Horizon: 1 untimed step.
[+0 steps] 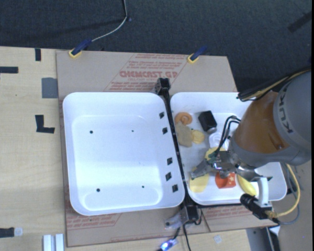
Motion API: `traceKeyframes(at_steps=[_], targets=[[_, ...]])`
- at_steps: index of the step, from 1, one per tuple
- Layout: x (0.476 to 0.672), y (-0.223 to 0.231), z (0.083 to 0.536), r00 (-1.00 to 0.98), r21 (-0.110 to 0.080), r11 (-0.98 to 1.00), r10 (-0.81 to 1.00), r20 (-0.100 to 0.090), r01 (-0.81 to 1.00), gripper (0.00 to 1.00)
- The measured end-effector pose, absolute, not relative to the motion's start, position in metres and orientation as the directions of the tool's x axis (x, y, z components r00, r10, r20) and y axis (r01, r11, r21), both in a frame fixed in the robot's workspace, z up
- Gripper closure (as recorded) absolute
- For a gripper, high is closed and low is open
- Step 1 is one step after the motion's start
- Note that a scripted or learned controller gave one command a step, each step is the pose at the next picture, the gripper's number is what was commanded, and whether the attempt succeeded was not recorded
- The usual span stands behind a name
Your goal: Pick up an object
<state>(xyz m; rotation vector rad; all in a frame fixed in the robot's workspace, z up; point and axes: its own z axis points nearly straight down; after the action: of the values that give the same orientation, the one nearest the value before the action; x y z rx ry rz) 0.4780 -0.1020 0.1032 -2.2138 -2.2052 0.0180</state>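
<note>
**Mia:** Closest to us is the big grey arm [282, 124]. It has an orange band and comes in from the right, over the right bin [220, 95].

**Ben:** What is the biggest thing under it?

**Mia:** The wooden bench [21, 156]. A brown cardboard sheet [146, 72] lies on it. Two clips hold the sheet's far edge, one clip [79, 47] on the left and another clip [197, 53] on the right.

**Ben:** And the bins?

**Mia:** They sit on the sheet, side by side and touching. The left bin [115, 150] is white with a few small dark dots on its floor. The right bin has all the little things in it.

**Ben:** Where is the gripper [215, 163]?

**Mia:** Low in the right bin, near the middle. I cannot tell if it is open or shut, or if it has hold of anything. It is too dark and small to see.

**Ben:** What is around it?

**Mia:** A yellow block [200, 183] lies just below it, near the bin's front wall. A red toy [225, 180] is just beside that, and a yellow curved piece [247, 184] is further right, under the arm. Up from the gripper lies a tan lump [184, 135], with a small yellow bit [198, 137] touching it. A black block [207, 120] and a round orange thing [183, 118] lie near the bin's far side, a little apart.
</note>
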Motion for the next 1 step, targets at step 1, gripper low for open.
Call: traceKeyframes(at_steps=[1], targets=[[0.5487, -0.1076, 0.0813, -0.002, -0.005, 0.002, 1.000, 0.001, 1.000, 0.00]])
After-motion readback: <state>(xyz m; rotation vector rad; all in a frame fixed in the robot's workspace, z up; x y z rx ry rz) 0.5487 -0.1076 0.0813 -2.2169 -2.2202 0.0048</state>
